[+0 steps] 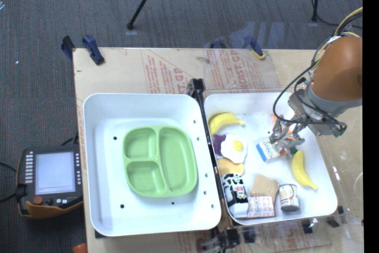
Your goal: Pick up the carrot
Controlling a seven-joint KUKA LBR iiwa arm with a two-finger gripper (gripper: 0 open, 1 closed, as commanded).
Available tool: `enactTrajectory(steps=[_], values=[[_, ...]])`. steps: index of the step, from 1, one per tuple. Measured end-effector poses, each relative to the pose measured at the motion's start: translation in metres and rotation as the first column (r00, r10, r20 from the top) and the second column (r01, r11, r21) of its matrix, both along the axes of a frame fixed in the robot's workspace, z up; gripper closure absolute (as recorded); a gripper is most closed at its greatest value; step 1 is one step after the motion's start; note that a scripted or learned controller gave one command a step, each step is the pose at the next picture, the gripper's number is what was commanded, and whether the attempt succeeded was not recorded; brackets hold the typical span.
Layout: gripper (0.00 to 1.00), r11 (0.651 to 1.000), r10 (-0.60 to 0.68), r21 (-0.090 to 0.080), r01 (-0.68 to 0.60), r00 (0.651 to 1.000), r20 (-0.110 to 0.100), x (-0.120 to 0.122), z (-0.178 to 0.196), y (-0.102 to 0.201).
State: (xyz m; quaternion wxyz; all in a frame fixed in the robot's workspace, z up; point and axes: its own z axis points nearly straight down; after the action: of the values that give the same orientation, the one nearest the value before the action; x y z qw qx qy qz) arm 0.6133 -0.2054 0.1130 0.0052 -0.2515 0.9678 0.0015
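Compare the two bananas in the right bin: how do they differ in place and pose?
The upper banana lies at the bin's upper left corner, by the divider; the lower banana lies near the right wall, below the gripper. The upper banana lies roughly crosswise, arching upward; the lower banana runs top to bottom, slanting right. The upper banana sits above the fried egg; the lower banana sits beside the can. Both are yellow and curved.

A tray (160, 161) lies in the left bin (95, 157).
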Motion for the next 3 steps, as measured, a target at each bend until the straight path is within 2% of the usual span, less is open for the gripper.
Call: enactTrajectory(steps=[1, 2, 3], values=[[1.00, 1.000, 0.002, 0.002, -0.002, 1.000, 0.005, 0.002, 0.011, 0.002], [1.00, 0.902, 0.431, -0.007, -0.431, 0.902, 0.006, 0.005, -0.016, -0.001], [0.00, 0.903, 0.430, -0.010, -0.430, 0.903, 0.010, 0.006, -0.016, -0.002]])
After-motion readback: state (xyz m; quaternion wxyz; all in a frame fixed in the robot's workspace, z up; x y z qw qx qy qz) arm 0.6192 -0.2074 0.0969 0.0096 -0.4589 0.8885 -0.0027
